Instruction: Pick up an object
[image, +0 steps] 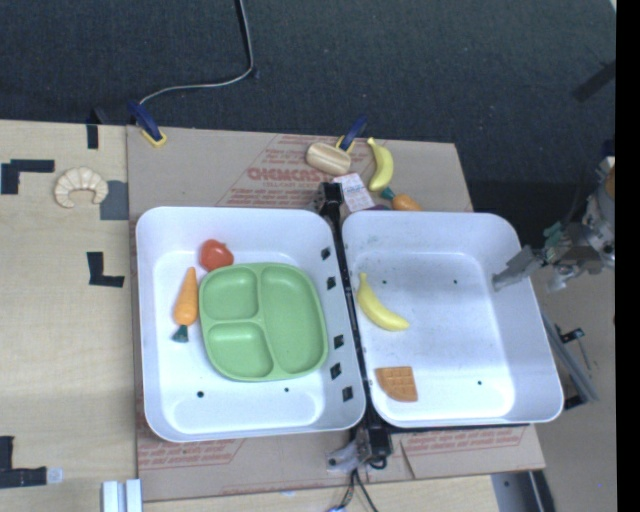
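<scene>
In the right bin (500, 240) a yellow banana (380, 305) lies near the left wall, and an orange waffle-like square (396, 383) lies near the front. The left bin (160, 235) holds a green divided plate (265, 320), a carrot (186, 297) and a red tomato (214, 254). My gripper (522, 264) hangs at the right bin's right rim, far to the right of the banana and touching none of the objects. Part of it is cut off at the view's edge.
Behind the bins, on the cardboard, lie a bread roll (328, 157), a second banana (380, 165), a small packet (350, 190) and an orange piece (405, 202). A croissant (82, 187) sits on the bench at far left. A cable (240, 60) runs at the back.
</scene>
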